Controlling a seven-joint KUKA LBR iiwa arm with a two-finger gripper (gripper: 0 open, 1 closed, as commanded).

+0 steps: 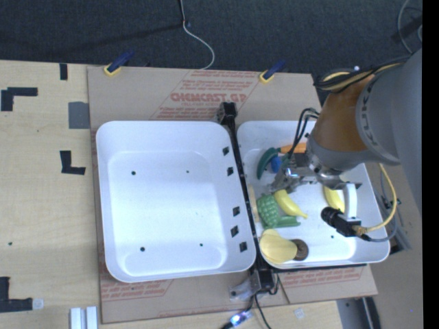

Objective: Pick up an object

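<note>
Gripper [288, 175], finger state indeterminate, sits low in right bin [370, 252]; yellow banana [289, 203] and green toy [269, 211] directly below, teal item [266, 160] left, partly obscured.

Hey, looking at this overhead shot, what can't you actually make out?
- Gripper fingers: blurred and too small in the camera view to tell their state or any hold.
- Right bin, far side: covered by the arm.
- Teal object: partly hidden by the gripper, identity unclear.
</note>
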